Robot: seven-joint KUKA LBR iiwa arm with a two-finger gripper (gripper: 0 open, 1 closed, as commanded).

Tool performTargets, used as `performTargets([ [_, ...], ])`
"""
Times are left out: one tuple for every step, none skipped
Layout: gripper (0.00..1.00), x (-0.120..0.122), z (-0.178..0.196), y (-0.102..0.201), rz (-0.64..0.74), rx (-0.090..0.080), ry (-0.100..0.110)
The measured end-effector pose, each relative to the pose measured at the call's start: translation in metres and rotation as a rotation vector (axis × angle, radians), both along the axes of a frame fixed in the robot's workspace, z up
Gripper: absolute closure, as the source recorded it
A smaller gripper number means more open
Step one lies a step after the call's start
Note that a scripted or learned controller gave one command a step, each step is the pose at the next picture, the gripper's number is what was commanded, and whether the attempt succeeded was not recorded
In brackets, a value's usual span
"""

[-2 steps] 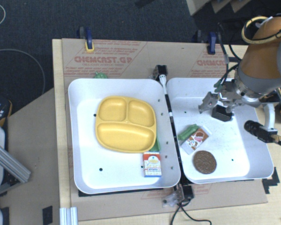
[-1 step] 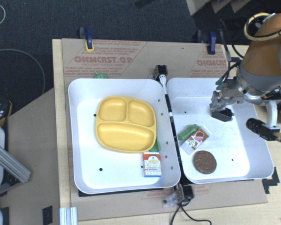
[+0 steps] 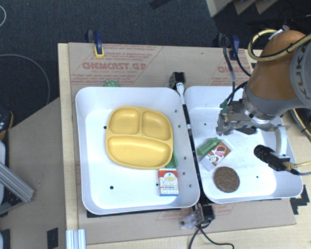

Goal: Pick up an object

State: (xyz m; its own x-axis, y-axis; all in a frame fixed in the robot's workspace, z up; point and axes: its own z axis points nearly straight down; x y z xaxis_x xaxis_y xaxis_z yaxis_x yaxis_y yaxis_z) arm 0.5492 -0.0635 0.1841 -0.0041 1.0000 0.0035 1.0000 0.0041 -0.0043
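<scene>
Gripper (image 3: 225,127) over the right bin (image 3: 207,108), approx. 10 o'clock of bin centre; my arm comes in from 3 o'clock. Whether the gripper is apart or together I cannot tell from this angle, and no obj. is visibly held.

Candidate objs., all in the right bin:
- (a) green packet (image 3: 208,146), at 7 o'clock from my gripper and nearest to it, lying aslant close to the bin wall at 9 o'clock.
- (b) red-and-white packet (image 3: 218,154), touching (a) on its 4 o'clock side.
- (c) brown disc (image 3: 227,179), at 6 o'clock from my gripper, just beside (b) but apart from it.

The left bin (image 3: 93,139) holds a yellow divided plate (image 3: 140,137) and a small carton (image 3: 168,182) at 5 o'clock of the plate. Both are well apart from me, so I judge them poor targets.

Step in hand, as I judge it: pre-grasp, descent not yet made.

To do it well, I would pick one obj. only. (c) looks the cleanest choice since it stands free w/ bare floor round it, though it is flat and low, so the grasp must go right down to the floor. (a) and (b) touch each other, so closing on either risks nudging both or lifting neither. For (a), I would close across its narrow width and keep clear of the 9 o'clock wall. I would centre first, then go straight down, w/o sideways drift.
</scene>
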Motion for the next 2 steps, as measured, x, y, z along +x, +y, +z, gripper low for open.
performTargets([
  [1.0, -0.041, 0.126, 0.057, 0.002, 0.0, -0.018],
  [1.0, -0.07, 0.156, 0.105, 0.003, -0.001, -0.008],
])
